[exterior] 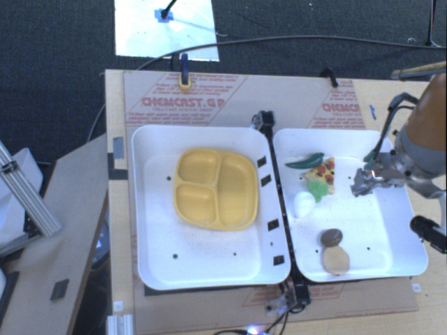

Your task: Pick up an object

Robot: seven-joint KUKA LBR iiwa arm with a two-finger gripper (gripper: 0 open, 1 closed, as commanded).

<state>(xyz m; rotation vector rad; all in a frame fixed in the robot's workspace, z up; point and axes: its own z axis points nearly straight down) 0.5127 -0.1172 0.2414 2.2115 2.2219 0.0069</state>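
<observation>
Grey gripper [364, 181] hangs over the right bin [412, 257], finger state impossible to tell, nothing visibly held, approaching the pizza slice [323, 174] just left; next it needs lining up and descending.

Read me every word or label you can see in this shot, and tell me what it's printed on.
"CHEMCAST GP": red print on the brown sheet under the white bins, left of centre.
A second red print of the same look, near the sheet's right corner: partly cut off and too blurred to read for certain.
Fainter slanted red lettering around both: too small to read.
</observation>
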